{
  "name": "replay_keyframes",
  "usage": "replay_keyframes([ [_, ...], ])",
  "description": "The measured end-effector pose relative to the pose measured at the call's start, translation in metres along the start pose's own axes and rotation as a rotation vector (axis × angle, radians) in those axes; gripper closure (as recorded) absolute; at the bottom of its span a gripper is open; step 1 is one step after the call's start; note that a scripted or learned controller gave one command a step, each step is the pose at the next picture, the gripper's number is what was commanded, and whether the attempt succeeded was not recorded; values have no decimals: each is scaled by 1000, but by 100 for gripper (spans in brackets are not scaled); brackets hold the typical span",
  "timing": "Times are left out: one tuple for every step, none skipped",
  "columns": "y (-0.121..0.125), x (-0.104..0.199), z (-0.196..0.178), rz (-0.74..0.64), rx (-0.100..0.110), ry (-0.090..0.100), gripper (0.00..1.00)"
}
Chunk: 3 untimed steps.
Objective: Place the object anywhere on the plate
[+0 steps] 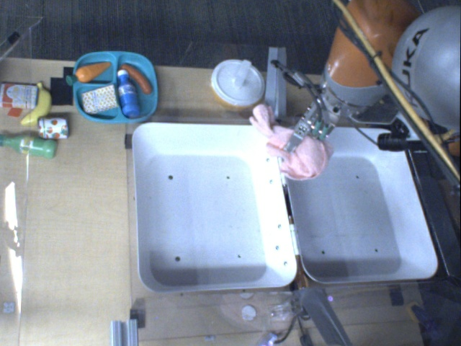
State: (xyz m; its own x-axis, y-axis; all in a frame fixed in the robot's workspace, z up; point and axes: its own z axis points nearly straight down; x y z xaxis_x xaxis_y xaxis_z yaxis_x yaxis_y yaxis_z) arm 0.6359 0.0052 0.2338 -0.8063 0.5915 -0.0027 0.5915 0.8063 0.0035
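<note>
Two white bins, left [209,207] and right [367,222], are set side by side at lower centre. Above their shared rim, a pink plush toy [292,150] is seen clamped between the gripper [306,132] fingers. Toward the upper left, a blue divided plate [115,85] is laid with small items, hard to identify.

Two white bins are set side by side on the desk [72,215]: the left bin [209,207] and the right bin [364,218]. Behind them a lidded cup [238,82] is seen. At the far left lie a banana [37,105], a can [52,127], a green bottle [29,145] and a carton [16,96].
</note>
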Motion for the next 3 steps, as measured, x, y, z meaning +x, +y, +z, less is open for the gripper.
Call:
replay_keyframes([
  [33, 40, 12, -400, -1, -1, 100],
  [65, 80, 10, -635, -1, 1, 100],
  [65, 80, 9, -634, -2, 0, 0],
])
